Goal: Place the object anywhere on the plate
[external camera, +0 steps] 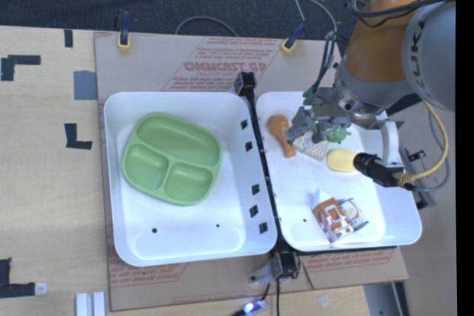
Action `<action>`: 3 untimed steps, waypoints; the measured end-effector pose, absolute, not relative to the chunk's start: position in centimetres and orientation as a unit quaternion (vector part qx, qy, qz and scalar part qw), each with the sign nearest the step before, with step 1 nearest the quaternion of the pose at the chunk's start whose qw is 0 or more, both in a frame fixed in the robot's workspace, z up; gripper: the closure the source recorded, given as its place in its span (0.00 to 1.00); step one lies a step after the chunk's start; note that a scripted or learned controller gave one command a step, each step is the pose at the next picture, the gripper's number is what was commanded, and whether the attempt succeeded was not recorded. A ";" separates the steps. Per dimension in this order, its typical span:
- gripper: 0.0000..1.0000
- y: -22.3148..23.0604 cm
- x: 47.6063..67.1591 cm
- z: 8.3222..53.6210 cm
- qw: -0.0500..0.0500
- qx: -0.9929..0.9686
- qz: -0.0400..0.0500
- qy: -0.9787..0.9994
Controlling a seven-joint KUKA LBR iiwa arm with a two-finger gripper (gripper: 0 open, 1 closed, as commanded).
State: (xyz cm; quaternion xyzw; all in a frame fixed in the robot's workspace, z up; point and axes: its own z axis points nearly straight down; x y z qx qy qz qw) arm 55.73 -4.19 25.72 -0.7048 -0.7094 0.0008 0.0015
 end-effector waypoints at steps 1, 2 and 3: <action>1.00 1.6 57.0 25.3 0.001 -0.705 0.000 -0.710; 1.00 6.7 57.8 24.6 0.001 -0.705 0.001 -0.709; 1.00 10.5 60.2 21.6 0.001 -0.706 0.001 -0.709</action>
